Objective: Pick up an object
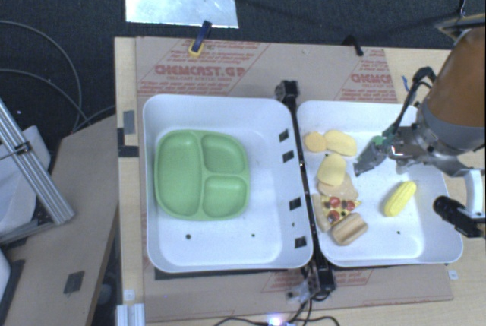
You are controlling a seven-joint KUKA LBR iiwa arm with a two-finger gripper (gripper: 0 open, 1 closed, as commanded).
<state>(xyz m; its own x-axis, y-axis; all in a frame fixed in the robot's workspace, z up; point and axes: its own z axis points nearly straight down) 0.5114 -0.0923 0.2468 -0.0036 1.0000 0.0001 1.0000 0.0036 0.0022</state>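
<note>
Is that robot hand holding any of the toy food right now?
No. The hand hangs above the right bin with nothing between its fingers.

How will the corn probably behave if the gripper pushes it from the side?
The corn looks rounded and elongated, so it would probably roll across the right bin floor. It looks like a toy, so likely light and stiff. It lies apart from the other food, so a push should disturb nothing else.

I seem to work in a robotics lab: two shallow white plastic bins on a cardboard-covered bench, silver aluminium framing, loose black cables across dark carpet.
</note>
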